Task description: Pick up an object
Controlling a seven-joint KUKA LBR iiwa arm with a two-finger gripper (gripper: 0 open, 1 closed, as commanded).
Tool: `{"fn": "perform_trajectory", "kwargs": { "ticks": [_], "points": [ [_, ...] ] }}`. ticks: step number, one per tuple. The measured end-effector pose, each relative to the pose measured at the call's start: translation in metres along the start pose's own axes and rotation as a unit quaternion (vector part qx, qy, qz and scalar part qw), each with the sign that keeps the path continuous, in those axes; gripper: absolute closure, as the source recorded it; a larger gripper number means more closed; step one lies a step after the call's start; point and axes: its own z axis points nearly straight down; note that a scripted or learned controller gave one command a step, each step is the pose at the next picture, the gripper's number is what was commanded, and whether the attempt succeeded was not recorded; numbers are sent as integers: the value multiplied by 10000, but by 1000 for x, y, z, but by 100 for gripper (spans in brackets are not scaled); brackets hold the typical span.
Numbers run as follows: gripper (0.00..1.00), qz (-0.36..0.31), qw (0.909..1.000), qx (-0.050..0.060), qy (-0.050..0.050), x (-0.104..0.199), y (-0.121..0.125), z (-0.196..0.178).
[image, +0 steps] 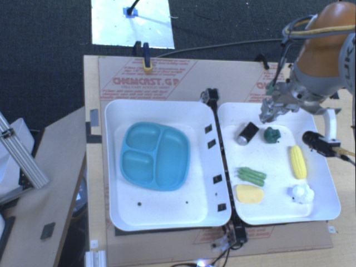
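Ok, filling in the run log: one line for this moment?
gripper: above right bin's far edge | nearest: small dark green object | blue divided plate: left bin

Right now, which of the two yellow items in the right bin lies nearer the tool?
The corn cob, by the bin's right side. It lies closer to the tool than the flat yellow piece, which sits near the front edge below the green beans.

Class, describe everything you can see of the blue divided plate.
The blue divided plate looks like smooth light-blue plastic, a rounded square with three compartments: two small on its left, one long on its right. It lies flat, slightly turned, near the middle of the left white bin, resting on the bin floor. Nothing lies on it.
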Motion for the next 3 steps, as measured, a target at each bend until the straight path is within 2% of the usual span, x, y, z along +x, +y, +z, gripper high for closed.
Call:
{"fn": "perform_trajectory", "kwargs": {
  "ticks": [1,2,3],
  "points": [
    [100,2,10000,5,2,49,-2,15],
    [100,0,10000,4,5,103,-9,9],
    [100,3,10000,10,3,147,-18,22]
  ]
}}
